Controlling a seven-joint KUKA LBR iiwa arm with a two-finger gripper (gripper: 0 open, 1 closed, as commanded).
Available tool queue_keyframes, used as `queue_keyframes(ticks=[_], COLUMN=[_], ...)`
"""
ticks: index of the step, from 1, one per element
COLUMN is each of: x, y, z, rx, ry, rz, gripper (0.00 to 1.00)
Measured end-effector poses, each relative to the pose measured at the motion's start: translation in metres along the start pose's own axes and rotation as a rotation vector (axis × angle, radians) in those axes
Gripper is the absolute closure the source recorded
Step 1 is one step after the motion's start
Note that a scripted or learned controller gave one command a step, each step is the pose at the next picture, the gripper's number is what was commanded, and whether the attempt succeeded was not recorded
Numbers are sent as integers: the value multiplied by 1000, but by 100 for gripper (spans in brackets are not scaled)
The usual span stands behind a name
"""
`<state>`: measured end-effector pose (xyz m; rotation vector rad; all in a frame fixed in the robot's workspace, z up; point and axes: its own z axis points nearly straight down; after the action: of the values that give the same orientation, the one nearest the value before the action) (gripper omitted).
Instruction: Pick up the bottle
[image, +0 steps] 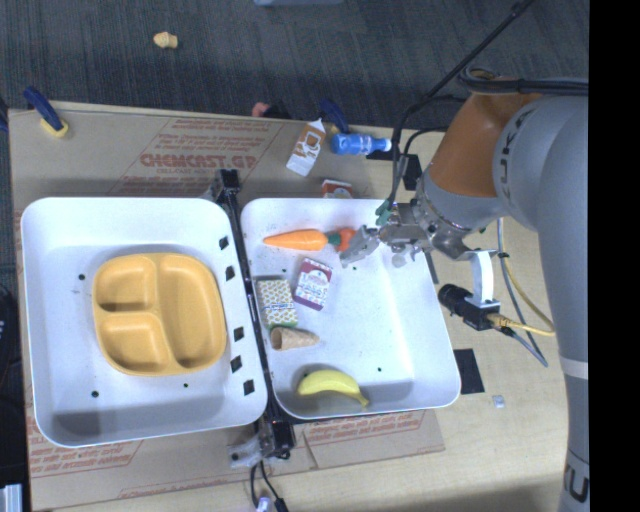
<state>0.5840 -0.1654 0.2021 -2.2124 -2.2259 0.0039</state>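
- Here, two white bins sit side by side on a cardboard sheet (190, 150) that covers the bench.
- The left bin (60, 225) carries a yellow divided plate (158, 311) at about its middle.
- The right bin (415, 335) carries several small things: a carrot (297, 240) near its far edge, a small carton (312, 283) just below it, a checked packet (275, 300) by the left wall, a cone (293, 338) below that packet, and a banana (331, 385) near the near edge.
- The bottle (358, 145), blue with a pale cap end, lies on its side on the cardboard beyond the far edge of the right bin, outside both bins.
- A small white carton (306, 147) lies just left of the bottle on the cardboard, and another small packet (336, 187) lies right at the far rim of the right bin.
- The arm (500, 140) reaches in from the right, its orange band above the far right corner of the right bin.
- The gripper (362, 243) hangs over the far edge of the right bin, just right of the carrot and well apart from the bottle.
- I cannot tell how the gripper is set; nothing shows as held in it.
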Motion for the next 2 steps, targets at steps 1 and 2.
queue_keyframes(ticks=[1,2], x=[1,-45], y=[0,-41], z=[-10,4], rx=[2,0], ry=[1,0], rz=[-5,-15], gripper=[100,100])
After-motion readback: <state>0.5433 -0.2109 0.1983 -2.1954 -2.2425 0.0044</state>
